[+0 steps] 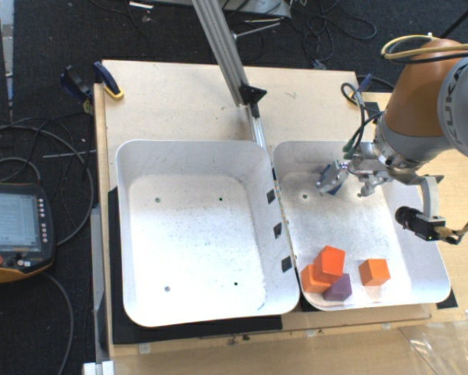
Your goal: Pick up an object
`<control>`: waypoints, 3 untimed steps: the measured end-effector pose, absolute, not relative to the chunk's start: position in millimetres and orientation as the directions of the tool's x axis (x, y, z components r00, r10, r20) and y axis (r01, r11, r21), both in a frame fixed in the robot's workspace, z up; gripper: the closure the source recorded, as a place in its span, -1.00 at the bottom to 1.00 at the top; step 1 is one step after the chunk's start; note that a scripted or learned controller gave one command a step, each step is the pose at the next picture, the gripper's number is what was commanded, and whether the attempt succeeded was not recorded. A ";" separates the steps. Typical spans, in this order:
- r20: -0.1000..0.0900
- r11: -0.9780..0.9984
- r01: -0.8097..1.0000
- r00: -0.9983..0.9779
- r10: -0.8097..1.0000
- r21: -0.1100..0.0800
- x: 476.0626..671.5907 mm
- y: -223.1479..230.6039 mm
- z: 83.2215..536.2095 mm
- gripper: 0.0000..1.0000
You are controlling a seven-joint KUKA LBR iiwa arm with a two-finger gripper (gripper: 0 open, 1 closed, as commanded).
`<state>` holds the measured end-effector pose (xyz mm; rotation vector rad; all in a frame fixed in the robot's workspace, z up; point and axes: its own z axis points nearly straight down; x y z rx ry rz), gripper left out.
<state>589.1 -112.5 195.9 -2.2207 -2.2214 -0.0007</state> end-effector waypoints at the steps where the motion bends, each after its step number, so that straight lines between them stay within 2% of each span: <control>1: -0.002 0.002 1.000 -0.002 1.000 -0.003 633.6 -130.8 121.1 -1.00; 2: -0.002 0.002 1.000 -0.002 1.000 0.003 674.0 -157.7 93.9 -1.00; 3: -0.003 0.005 1.000 -0.005 1.000 0.003 673.7 -156.3 106.1 1.00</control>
